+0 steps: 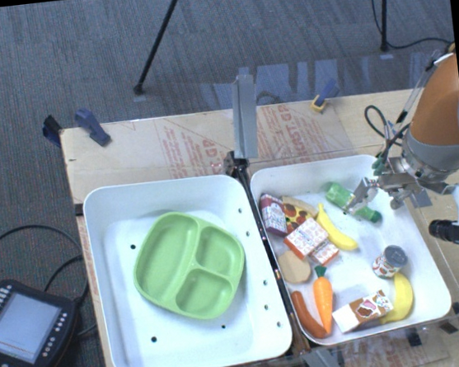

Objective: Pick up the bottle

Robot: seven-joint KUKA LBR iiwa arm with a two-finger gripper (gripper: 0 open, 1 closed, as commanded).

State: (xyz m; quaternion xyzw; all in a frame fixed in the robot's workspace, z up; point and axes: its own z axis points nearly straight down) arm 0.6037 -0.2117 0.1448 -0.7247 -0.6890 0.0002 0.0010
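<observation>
You have lots of room in the left bin [103, 235]; just the green plate [190, 264] sits in its middle, with bare white floor all around it. The right bin [425, 237] is crowded. The green bottle [350, 201] lies near the far wall, and a banana [335, 228] lies close on its left. You have a bare patch between that banana and the can [389, 262].

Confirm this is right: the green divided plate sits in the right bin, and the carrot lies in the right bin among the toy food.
Not quite. The camera view shows the green divided plate in the left bin, not the right one. The rest holds: the carrot lies in the right bin among the toy food.
</observation>
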